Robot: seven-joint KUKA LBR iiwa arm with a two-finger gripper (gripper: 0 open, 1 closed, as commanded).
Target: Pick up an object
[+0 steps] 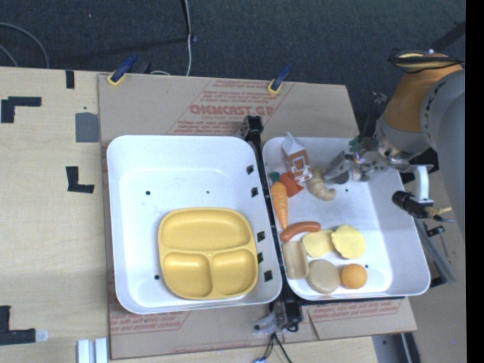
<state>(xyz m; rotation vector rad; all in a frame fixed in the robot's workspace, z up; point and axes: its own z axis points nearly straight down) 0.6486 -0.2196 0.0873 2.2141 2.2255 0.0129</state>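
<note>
The right bin (393, 225) holds several toy foods. A small white and orange carton (297, 162) lies at its far left, with a pale knobbly piece (322, 190) just right of it. A carrot (279, 203) lies along the left wall and a sausage (300, 231) below it. Near the front sit yellow slices (349, 241), a beige disc (324, 276) and an orange (353, 276). My gripper (339, 172) hangs low over the bin's far middle, right beside the pale knobbly piece and slightly up and right of it. Nothing shows held in it.
The left bin (136, 172) holds a yellow divided plate (208, 252) at its front. The arm's orange band (412, 97) and grey links stand over the right bin's far right corner. Both bins rest on cardboard (219, 104) clamped at the back.
</note>
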